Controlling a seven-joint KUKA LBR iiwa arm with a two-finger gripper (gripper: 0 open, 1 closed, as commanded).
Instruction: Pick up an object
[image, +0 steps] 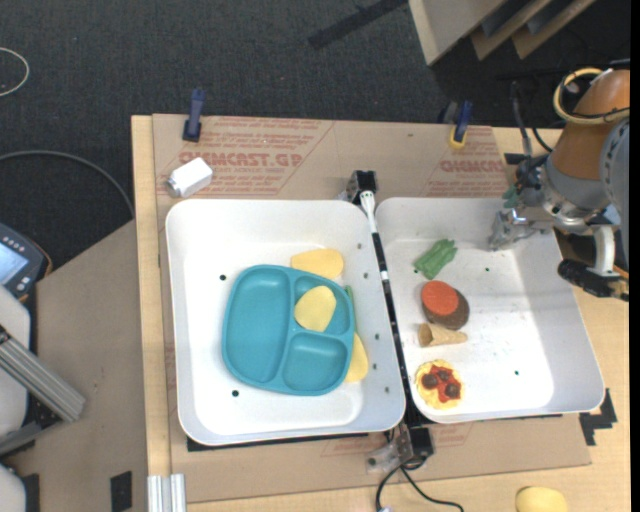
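bright even overhead light, soft shadows, slight blur.

— Smooth white plastic for both bins (200, 250), faintly glossy. Matt brown cardboard with red print across the surface (300, 150).

— Teal tray (262, 330) in satin plastic, smooth. Yellow pieces (318, 308) on it look like matt plastic too.

— Green item (436, 257), dull and ribbed, perhaps rubbery; too small to judge well.

— Bare metal sheen at the gripper (506, 232). Glossy orange shell on the arm (590, 120), grey casing below.

— Dark, rough carpet (100, 70) beyond.
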